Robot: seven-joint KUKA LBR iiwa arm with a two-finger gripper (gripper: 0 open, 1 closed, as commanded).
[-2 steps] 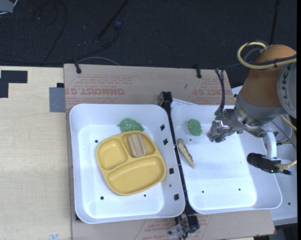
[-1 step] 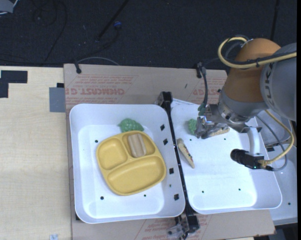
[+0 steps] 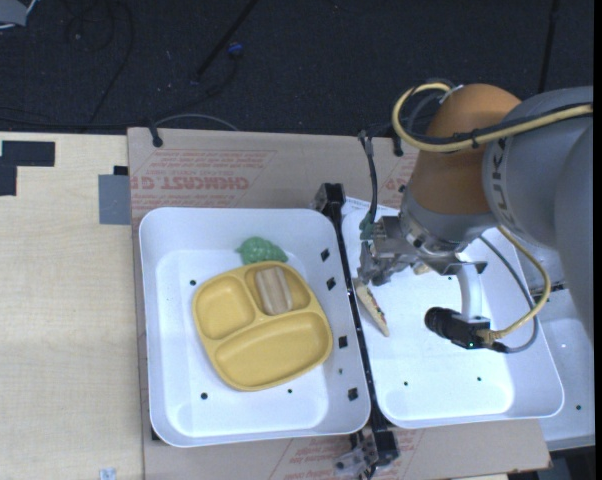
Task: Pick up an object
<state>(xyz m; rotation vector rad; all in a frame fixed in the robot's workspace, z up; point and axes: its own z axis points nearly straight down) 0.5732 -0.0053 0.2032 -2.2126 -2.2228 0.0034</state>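
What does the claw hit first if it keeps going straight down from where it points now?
Likely the thin tan wedge-shaped object lying by the right white bin's left wall, just under the claw. Depth is unclear from this slanted view.

Robot lab: arm (image 3: 541,168), bench bins (image 3: 161,368)

So there's two white bins sitting side by side on a cardboard sheet (image 3: 231,163) with red print, on the light wood counter (image 3: 51,318). The left bin (image 3: 171,408) and the right bin (image 3: 521,403) touch along a black clip strip (image 3: 346,298). Black cables (image 3: 131,28) trail over the dark floor past the counter's far edge.
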